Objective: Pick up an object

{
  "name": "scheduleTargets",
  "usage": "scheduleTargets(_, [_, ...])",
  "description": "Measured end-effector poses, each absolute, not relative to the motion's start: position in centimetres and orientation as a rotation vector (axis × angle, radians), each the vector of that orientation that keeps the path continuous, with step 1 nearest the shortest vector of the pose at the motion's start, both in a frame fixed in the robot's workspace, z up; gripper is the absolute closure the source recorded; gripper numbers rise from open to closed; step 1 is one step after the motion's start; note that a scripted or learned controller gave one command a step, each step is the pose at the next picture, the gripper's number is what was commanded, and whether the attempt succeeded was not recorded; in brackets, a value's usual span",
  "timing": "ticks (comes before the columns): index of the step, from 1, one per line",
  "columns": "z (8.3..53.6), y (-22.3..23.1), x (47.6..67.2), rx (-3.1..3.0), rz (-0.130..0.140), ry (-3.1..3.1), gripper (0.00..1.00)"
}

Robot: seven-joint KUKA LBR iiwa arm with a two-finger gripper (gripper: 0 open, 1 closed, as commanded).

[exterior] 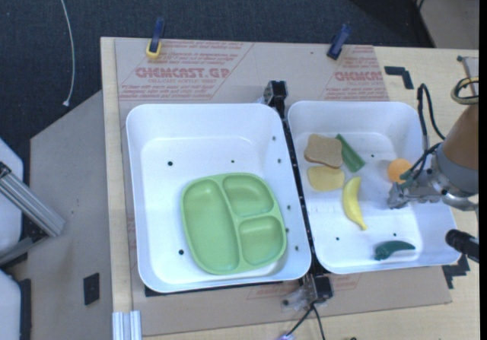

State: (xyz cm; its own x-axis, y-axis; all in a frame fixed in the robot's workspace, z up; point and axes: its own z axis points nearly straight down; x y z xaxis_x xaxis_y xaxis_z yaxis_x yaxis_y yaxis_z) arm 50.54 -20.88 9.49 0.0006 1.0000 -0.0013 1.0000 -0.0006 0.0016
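Note:
The right bin [335, 258] holds a brown toast slice [323, 150], a pale yellow slice [326, 178] just below it, a bright green strip [351, 154], a yellow banana [352, 202], an orange ball [397, 170] and a dark green piece [393, 249] near the front wall. My gripper [403, 195] is down inside this bin at its right side, just below and beside the orange ball and to the right of the banana. I see nothing held in it.
The left bin [144, 133] holds a light green divided plate [232, 222]. A black clamp [275, 91] sits between the bins at the back. Blue clips [156, 36] [338, 42] pin the cardboard at the far edge. Cables [423, 114] trail over the right bin's rim.

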Motion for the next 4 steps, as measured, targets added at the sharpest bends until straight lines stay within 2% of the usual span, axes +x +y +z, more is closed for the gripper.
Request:
scheduleTargets(2, [19.5,-20.6,49.4,2.216,0.003,2.218,1.0])
scheduleTargets(3, [21.4,-20.7,49.5,2.217,0.002,2.219,1.0])
scheduleTargets(4, [21.1,-16.4,51.0,2.216,0.001,2.226,1.0])
